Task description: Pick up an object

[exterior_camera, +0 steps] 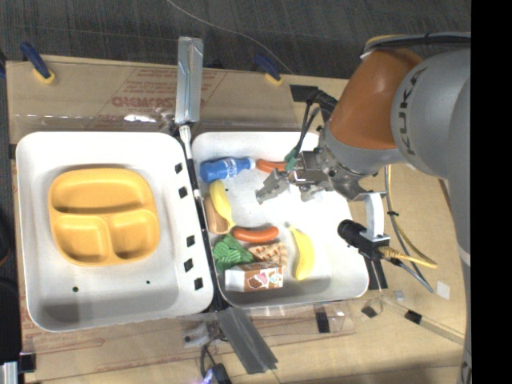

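1. Grey and orange, the robot arm (400, 102) filled the upper right and stood closest to the camera, reaching in from the right over the right bin (344, 274).
2. Its hand (276, 184) hung above the bare white floor at the middle of that bin, pointing left and slightly down. Whether the hand was open or closed could not be told, and nothing was seen gripped in it.
3. Toy food lay in the right bin. A blue bottle (224, 169) rested along the upper left, with an orange carrot-like piece (270, 166) just to its right, near the hand.
4. A yellow banana (220, 202) lay against the left wall, beside a tan bun-shaped piece (210, 214).
5. Below these, a red sausage (255, 234) lay across the bin, with a green leafy piece (230, 252) and a brown grilled-looking piece (269, 254) just under it.
6. A second banana (302, 253) lay upright to the right of the sausage, and a small brown-and-white carton (256, 279) lay near the bottom edge.
7. The left bin (32, 214) held a yellow tray (102, 213) with three compartments.
8. Both bins sat side by side on a brown cardboard-covered worktop (104, 78), with blue clips (37, 61) along its far edge.
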Controlling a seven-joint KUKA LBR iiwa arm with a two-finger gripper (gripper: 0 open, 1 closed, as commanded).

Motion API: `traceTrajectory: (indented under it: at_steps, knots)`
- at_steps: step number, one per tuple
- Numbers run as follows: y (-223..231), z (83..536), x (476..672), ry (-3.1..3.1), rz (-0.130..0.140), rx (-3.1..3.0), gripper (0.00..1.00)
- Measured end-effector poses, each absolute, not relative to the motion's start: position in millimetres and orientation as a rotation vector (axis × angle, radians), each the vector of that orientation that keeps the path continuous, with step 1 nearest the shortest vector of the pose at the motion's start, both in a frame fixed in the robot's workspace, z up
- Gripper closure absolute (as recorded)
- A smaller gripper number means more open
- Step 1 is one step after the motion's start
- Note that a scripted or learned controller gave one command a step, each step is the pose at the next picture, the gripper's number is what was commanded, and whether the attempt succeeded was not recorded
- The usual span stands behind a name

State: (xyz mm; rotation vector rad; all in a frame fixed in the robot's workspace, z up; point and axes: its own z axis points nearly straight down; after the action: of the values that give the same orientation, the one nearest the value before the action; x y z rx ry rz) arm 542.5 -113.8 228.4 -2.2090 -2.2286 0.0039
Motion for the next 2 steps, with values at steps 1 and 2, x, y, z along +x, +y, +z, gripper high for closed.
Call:
traceTrajectory:
  at_steps: [1,2]
  knots:
    - [-102.0,106.3,517.6,-2.286,-0.012,-2.166,0.0]
    - [-103.9,116.7,518.7,-2.293,-0.01,-2.165,1.0]
